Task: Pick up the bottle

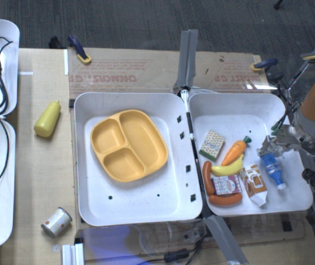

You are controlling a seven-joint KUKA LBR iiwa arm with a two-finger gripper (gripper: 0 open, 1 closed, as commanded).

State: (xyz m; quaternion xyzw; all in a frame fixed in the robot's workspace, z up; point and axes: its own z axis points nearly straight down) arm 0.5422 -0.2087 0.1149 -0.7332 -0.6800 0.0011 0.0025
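A small blue bottle (271,169) with a white cap lies on its side near the right wall of the right bin (240,105), cap pointing to the front right. My gripper (271,147) hangs just behind the bottle's upper end, close over it. The bottle rests on the bin floor. A yellow squeeze bottle (47,119) lies on the bench left of the left bin.
Left of the blue bottle lie a small carton (254,182), a banana (227,169), a carrot (235,150), a sausage (207,178) and a green box (212,144). The left bin (85,164) holds a yellow divided plate (128,144). A tin can (56,221) lies at the front left.
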